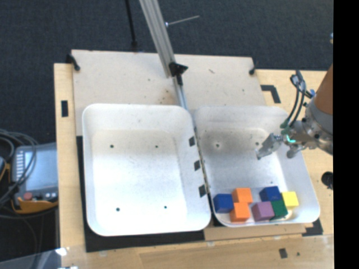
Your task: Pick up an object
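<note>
Several small blocks lie in a cluster at the front of the right bin [224, 150]: a blue block [223, 202], two orange blocks [242, 204], a purple block [262, 210], a second blue block [270, 194], a green block [279, 208] and a yellow block [290, 199]. My gripper [279, 148] hangs over the right side of that bin, behind the cluster and apart from it. Its fingers are open and nothing sits between them.
The left bin [140, 167] lies beside the right one, with a raised divider [197, 161] between them. A slanted metal pole [160, 32] rises from the back of the bench. Cables loop near the wrist [300, 91] at the right.
</note>
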Controlling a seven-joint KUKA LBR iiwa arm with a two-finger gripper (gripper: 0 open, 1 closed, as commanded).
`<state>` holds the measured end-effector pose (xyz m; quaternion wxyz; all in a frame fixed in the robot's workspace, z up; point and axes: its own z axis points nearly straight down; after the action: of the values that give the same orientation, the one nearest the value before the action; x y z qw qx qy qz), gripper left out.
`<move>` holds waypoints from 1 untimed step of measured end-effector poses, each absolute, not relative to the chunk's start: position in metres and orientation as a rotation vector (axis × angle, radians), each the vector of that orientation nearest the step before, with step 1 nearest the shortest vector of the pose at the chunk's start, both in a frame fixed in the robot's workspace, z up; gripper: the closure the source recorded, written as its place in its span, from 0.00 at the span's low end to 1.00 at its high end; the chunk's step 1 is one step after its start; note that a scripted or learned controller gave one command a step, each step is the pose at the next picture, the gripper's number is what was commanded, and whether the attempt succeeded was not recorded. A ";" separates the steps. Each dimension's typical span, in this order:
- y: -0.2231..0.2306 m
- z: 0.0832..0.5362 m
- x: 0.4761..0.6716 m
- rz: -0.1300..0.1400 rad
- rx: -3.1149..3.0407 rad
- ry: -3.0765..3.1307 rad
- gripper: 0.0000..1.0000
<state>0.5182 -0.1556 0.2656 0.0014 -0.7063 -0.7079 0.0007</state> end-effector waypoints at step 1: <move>-0.156 0.268 0.519 -0.002 -2.222 -2.223 0.00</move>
<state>0.5189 -0.1558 0.2676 -0.0008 -0.7069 -0.7073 -0.0006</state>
